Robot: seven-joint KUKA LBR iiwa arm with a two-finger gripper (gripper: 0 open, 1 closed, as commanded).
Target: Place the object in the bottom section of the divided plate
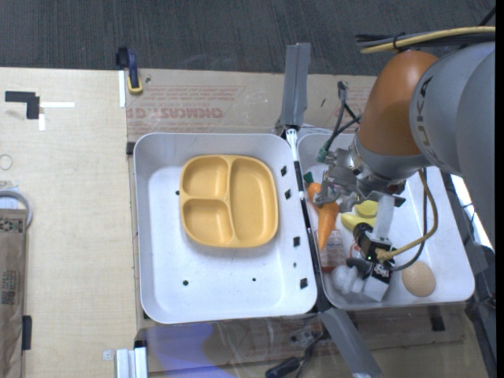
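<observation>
Fingers: can't tell open or shut, arm hides them. Gripper [335,181] sits right over the carrot [325,219], an orange tapered toy lying just right of the divided plate [230,200], in the neighbouring bin. Judgement: grab mid-body, lift clear of the bin wall. Plate is matte yellow plastic, rounded, three wells. Smooth tan egg [418,279] further right.

Grey arm [465,93], glossy orange band [398,93], yellow and black cables [429,38]
</observation>
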